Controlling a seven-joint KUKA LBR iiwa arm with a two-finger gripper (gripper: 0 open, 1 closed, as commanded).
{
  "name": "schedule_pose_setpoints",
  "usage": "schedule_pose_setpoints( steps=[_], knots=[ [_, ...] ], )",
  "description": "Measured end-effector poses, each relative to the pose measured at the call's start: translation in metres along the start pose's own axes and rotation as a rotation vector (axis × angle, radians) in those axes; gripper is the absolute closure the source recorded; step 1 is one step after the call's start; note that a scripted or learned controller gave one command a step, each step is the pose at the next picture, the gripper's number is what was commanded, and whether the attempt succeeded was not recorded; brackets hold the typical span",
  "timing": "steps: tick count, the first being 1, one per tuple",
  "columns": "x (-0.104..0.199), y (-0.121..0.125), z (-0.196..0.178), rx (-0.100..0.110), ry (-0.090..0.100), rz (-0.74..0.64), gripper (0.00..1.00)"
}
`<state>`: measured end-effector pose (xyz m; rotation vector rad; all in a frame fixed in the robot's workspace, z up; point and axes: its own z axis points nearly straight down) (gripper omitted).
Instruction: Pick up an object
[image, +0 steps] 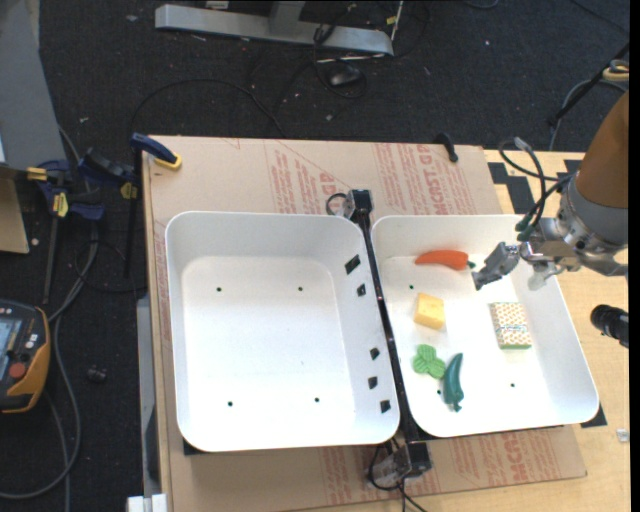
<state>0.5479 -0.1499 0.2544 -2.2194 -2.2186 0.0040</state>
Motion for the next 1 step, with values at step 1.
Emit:
schedule_pose_setpoints(
  steps=[1],
  knots=[
    [0.0001,0.0008,-0.0019,-0.004,0.0,-0.001,0.0]
  ],
)
